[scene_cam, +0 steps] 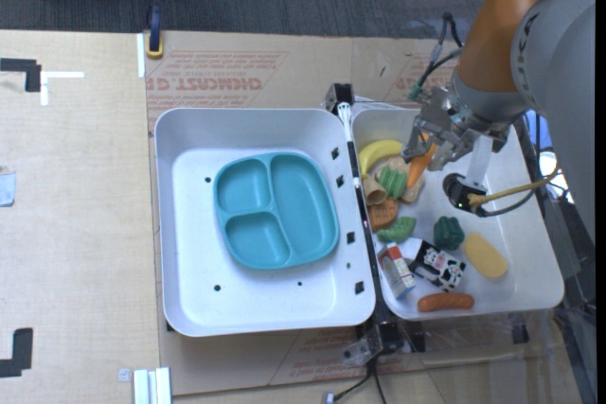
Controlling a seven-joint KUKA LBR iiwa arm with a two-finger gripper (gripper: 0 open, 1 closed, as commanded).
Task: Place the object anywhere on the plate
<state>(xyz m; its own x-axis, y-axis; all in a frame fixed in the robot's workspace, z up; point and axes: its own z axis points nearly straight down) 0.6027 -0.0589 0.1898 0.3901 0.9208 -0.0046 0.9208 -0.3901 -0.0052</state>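
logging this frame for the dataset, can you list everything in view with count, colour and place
plate: 1, teal, three compartments, in the left bin
left bin: 1, white
right bin: 1, white
banana: 1, yellow, right bin, upper left
carrot: 1, orange, by the gripper
sausage: 1, orange-red, right bin, near edge
broccoli: 1, dark green, right bin, centre
yellow piece: 1, pale yellow, right bin, right side
arm: 1, grey with orange band, from the right
gripper: 1, over the right bin

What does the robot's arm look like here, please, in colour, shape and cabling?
The arm is thick and rounded, grey, with a broad orange band above the wrist. Below it sits a darker metal wrist block leading to the pincer. Thin cables, one greenish, run beside the wrist.
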